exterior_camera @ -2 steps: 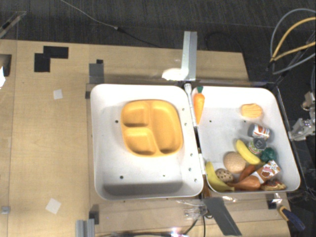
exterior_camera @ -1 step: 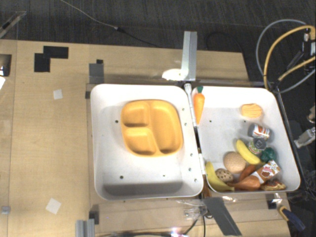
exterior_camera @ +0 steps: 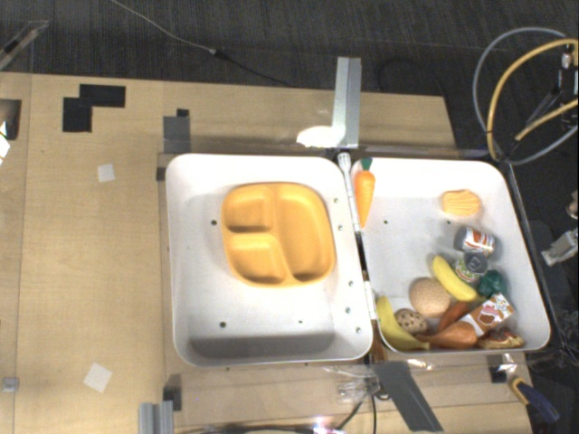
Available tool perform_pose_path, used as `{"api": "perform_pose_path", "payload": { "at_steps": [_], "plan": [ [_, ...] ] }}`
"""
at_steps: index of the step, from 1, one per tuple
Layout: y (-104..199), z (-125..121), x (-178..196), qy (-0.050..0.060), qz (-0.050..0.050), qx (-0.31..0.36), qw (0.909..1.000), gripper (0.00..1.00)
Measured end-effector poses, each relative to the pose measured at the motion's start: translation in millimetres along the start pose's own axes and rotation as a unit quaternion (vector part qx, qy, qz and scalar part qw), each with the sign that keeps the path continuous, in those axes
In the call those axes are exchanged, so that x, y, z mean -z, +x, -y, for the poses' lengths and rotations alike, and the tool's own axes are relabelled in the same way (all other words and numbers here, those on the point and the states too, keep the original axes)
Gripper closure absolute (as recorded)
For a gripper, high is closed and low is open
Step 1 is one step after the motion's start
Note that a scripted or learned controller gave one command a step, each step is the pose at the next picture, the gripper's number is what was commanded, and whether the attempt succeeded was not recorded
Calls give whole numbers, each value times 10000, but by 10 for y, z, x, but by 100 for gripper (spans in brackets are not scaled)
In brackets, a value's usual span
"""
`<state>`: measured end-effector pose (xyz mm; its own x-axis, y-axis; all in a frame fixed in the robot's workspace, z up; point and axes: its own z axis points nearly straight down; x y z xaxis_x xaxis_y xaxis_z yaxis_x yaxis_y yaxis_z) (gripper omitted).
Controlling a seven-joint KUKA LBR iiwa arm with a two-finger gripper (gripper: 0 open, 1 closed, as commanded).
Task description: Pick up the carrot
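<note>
An orange carrot (exterior_camera: pixel 364 193) with a small green top lies lengthwise in the right bin (exterior_camera: pixel 407 242), tight against the bin's left wall near the far corner. Its green end points away from the camera. It lies apart from the other food items.
A yellow divided tray (exterior_camera: pixel 275 233) sits in the left bin (exterior_camera: pixel 194 315). The right bin's near right part holds several toy foods: a chip-like piece (exterior_camera: pixel 461 203), a small can (exterior_camera: pixel 474 241), bananas (exterior_camera: pixel 452 278), a brown egg (exterior_camera: pixel 430 296), a cookie (exterior_camera: pixel 410 319). Cables (exterior_camera: pixel 525 89) loop at the upper right.
</note>
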<state>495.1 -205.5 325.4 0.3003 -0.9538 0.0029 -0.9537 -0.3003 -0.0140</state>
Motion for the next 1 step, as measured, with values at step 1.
{"api": "perform_pose_path", "payload": {
  "at_steps": [1],
  "plan": [
    [-17,201,-301,-40,26,1852,9827,100]
  ]
}}
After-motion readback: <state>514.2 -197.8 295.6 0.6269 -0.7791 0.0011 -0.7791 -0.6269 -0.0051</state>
